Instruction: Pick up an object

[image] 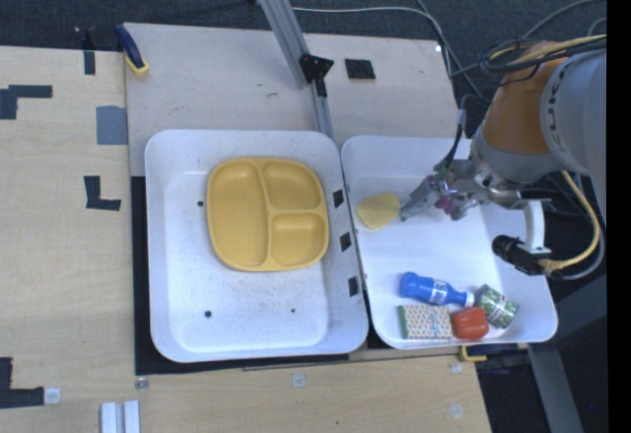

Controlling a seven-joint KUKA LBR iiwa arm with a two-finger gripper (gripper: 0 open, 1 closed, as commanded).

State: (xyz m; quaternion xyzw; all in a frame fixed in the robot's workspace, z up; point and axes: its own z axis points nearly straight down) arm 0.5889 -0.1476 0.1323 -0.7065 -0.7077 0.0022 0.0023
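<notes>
Gripper of the grey arm stood low in the right-hand bin, its dark fingertips just beside the pale yellow object that lay near that bin's left wall; whether the tips touched the object could not be told. Claw state: not readable, the finger ends being small, dark and blurred against the metal of the wrist, so wide or narrow cannot be said, and nothing was seen held between them. Step in hand, by judgement: approach to a grasp, with the yellow object the likeliest target and not yet lifted. Next move, by judgement: the fingers would need to straddle the rounded object squarely and close on it before any lift, since its smooth curved form looked apt to slip or be nudged against the bin wall. Other contents of the same bin, well apart from the claw, at the near edge: blue bottle; patterned packet below it; red item touching the packet; small green-labelled can beside the red item. Left-hand bin: yellow compartment tray, lying flat. Hard to make out: exact nature of the pale yellow object, the red item's form, and the print on packet and can. Cut off: the arm's upper part, passing out of the picture at right; its orange band visible above the wrist.
</notes>
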